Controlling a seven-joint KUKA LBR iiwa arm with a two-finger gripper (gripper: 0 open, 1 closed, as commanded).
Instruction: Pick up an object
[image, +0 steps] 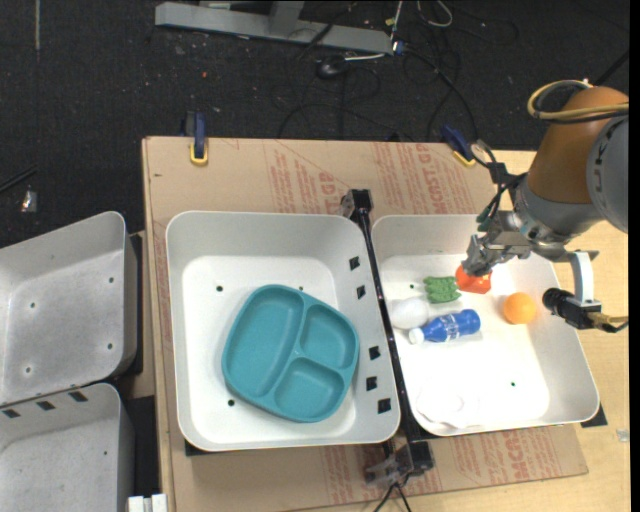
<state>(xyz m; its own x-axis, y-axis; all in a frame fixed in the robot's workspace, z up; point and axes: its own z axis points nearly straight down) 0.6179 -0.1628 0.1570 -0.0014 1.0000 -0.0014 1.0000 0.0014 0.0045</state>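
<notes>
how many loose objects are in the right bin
5: a green block and a red-orange piece under the gripper, an orange ball, a blue bottle, a white round object. Others may be hidden.

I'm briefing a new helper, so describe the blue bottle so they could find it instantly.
Look in the right-hand shallow white bin. Near its middle lies a small blue plastic bottle on its side, white cap pointing left. It is the only blue item there, below the green block and left of the orange ball.
</notes>
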